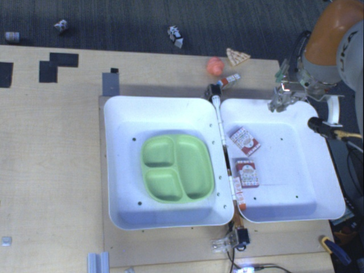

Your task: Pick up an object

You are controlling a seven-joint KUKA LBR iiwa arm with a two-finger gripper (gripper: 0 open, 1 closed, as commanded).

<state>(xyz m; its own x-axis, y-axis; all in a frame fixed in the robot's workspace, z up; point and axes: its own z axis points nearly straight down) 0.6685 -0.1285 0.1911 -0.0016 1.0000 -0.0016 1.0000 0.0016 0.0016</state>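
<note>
Two small red-and-white cartons (245,140) and (247,173) lie in the right bin (318,201), toward its left side. The gripper (278,104) hovers over the far edge; its finger state cannot be determined. The cartons lie nearer and leftward of it.

A robotics lab is suggested by a wooden bench (51,152) fitted with two white bins (122,129), cables (239,249) and dark carpet (125,10).
</note>
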